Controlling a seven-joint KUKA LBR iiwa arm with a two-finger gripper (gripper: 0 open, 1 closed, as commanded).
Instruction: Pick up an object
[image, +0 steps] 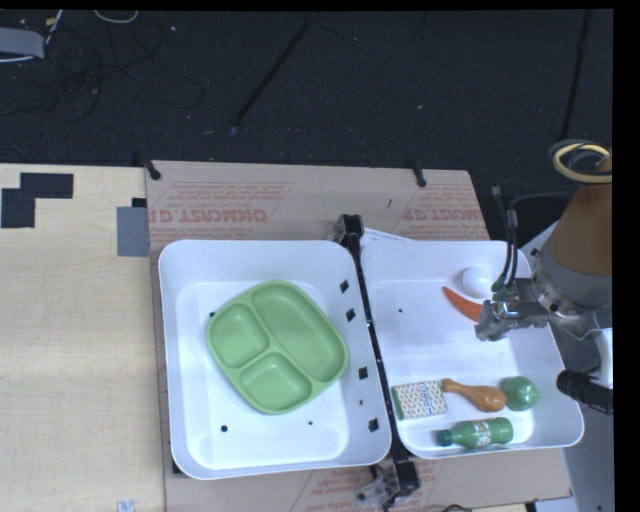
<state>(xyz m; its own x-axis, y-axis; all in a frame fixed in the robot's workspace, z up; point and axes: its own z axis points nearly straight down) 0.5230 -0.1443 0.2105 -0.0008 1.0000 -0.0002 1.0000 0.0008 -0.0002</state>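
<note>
One gripper (497, 322) is hovering in the right bin (420, 270) beside the orange carrot (462, 301); finger spacing cannot be determined.

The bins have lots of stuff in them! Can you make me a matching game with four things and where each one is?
Things:
1. green divided plate
2. green bottle
3. white ball
4. small patterned box

Places:
A. lying along the near edge of the right bin
B. by the divider in the right bin, left of the drumstick-shaped toy
C. in the middle of the left bin
D. far side of the right bin, close to the gripper

Pairs: 1-C, 2-A, 3-D, 4-B
</note>
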